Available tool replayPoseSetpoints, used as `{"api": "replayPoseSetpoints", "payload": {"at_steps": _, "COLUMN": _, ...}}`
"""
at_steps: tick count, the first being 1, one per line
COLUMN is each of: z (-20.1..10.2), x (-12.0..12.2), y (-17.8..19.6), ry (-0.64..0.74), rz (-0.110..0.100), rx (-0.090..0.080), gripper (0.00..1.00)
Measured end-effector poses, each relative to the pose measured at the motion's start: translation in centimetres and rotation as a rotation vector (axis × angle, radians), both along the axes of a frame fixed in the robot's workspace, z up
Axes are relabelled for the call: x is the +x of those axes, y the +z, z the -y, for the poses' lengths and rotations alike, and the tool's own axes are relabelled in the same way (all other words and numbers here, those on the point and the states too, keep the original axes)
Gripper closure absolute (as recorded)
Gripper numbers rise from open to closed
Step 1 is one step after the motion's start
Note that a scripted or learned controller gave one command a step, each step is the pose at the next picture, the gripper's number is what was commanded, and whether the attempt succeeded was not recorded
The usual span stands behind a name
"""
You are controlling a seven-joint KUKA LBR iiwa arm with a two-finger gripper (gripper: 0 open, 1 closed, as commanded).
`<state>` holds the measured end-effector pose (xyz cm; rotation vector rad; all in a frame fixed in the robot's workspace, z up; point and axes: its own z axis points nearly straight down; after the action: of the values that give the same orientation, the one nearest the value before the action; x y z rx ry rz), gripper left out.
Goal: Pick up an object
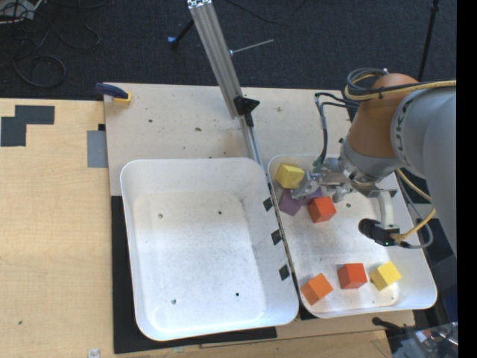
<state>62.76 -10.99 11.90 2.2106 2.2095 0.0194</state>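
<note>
Gripper (317, 192) sits low in right bin (417, 293), near its far-left corner, among yellow block (290, 175), purple block (288, 203) and red block (322, 209). Finger state: cannot tell. Left bin (149, 177) alongside.

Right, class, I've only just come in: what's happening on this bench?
A grey robot arm reaches in from the right over the right bin. Its end effector sits low among a yellow block, a purple block and a red block near the bin's far end. Three more blocks lie near the front: orange, red, yellow.
</note>
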Motion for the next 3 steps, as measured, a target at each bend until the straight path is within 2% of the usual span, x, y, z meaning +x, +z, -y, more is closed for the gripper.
{"api": "replayPoseSetpoints", "payload": {"at_steps": 1, "z": 0.1, "x": 0.0, "y": 0.8, "ry": -0.006, "rz": -0.001, "rx": 0.002, "gripper": 1.0}}
{"api": "replayPoseSetpoints", "payload": {"at_steps": 2, "z": 0.3, "x": -0.7, "y": 5.4, "ry": -0.005, "rz": -0.019, "rx": 0.002, "gripper": 1.0}}
{"api": "replayPoseSetpoints", "payload": {"at_steps": 3, "z": 1.3, "x": -0.6, "y": 10.2, "ry": -0.002, "rz": -0.017, "rx": 0.001, "gripper": 1.0}}
